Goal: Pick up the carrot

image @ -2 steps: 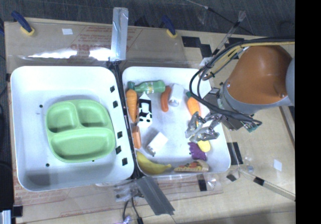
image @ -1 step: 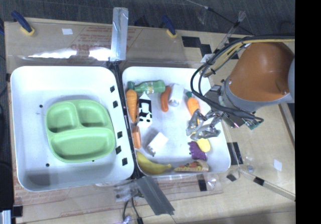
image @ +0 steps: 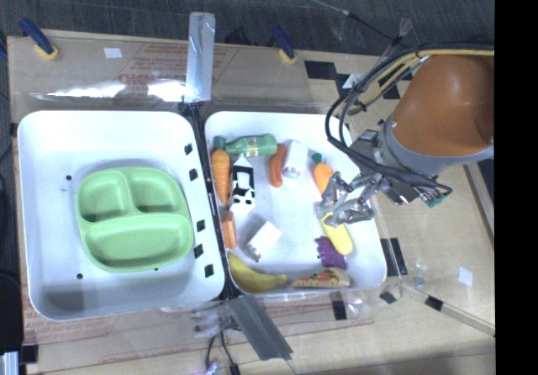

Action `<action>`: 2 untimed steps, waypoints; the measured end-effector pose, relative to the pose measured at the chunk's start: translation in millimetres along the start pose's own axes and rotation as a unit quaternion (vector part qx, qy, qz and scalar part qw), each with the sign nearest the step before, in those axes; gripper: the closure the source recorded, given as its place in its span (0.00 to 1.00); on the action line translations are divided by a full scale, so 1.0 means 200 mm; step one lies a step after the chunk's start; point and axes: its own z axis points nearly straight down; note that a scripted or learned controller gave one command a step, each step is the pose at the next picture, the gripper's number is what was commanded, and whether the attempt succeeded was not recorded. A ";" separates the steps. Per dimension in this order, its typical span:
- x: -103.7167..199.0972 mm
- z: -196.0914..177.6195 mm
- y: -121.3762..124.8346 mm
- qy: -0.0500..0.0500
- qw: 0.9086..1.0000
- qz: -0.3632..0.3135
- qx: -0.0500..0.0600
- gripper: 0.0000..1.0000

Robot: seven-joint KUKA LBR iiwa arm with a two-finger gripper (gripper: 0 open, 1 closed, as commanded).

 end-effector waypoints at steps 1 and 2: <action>0.04 -0.17 -0.10 0.000 0.998 0.070 -0.001 1.00; -0.18 0.08 0.14 0.002 0.994 0.112 -0.003 1.00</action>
